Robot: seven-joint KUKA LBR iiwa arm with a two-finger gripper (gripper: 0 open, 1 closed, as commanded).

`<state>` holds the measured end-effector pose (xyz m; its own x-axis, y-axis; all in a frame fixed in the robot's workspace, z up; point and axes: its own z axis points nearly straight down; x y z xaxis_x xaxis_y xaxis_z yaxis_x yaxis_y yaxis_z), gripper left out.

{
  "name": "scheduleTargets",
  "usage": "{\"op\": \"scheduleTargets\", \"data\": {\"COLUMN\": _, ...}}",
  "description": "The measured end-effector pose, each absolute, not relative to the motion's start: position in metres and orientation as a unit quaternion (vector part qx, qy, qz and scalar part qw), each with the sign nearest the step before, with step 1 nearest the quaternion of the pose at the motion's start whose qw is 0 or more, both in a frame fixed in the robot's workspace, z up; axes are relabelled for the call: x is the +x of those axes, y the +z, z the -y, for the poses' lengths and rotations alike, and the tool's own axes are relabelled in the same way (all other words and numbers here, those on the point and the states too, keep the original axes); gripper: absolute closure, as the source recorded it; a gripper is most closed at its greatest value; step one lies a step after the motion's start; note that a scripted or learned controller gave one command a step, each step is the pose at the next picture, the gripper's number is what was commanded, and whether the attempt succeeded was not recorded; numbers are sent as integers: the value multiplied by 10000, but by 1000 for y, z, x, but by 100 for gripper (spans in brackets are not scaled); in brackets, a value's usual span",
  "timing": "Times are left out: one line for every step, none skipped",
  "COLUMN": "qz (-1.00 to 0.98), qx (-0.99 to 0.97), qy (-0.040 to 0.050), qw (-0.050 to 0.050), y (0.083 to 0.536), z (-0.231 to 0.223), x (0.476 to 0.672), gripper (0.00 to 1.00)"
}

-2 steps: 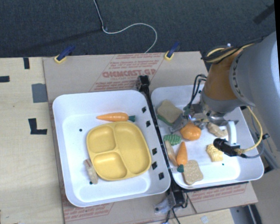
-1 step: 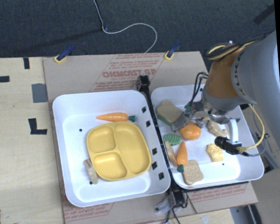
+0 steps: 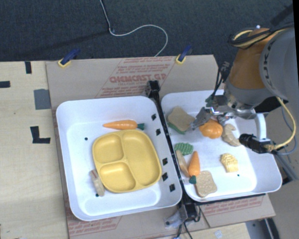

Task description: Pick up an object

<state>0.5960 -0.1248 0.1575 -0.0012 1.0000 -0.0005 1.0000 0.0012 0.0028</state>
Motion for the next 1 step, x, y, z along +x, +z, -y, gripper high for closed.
{"op": "scheduleTargets", "data": {"qz": -7070, "qx": 7072, "qy": 8, "qw": 15, "y": 209, "z": 132, "x": 589, "gripper": 100}}
